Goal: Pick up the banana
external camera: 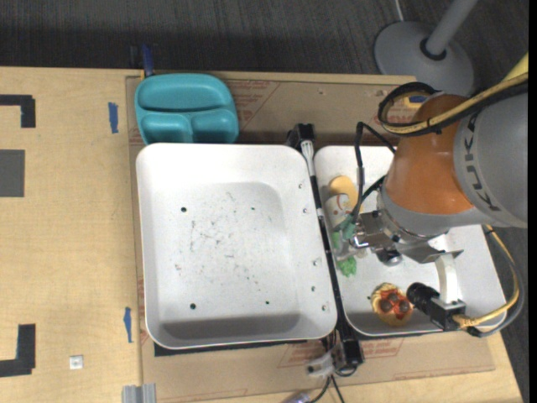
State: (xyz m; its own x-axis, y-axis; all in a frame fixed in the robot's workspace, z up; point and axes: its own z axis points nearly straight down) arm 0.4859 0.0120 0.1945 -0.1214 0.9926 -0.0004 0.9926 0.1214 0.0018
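Teal tray [186,107]: sits at 12 o'clock of the left bin, just beyond its far rim.
Left bin [168,309]: white, scuffed floor.
Banana [341,190]: pale yellow, in the right bin [478,267] by its left wall, at 10 o'clock of the wrist.
Green item [346,263]: at 6 o'clock of the banana.
Gripper [369,240]: low over the right bin; whether it is open or closed cannot be told.
Red-orange object [391,301]: at 5 o'clock of the gripper.

White bins [226,242], a teal tray [186,107] behind the left bin, and the arm's orange band [428,175].
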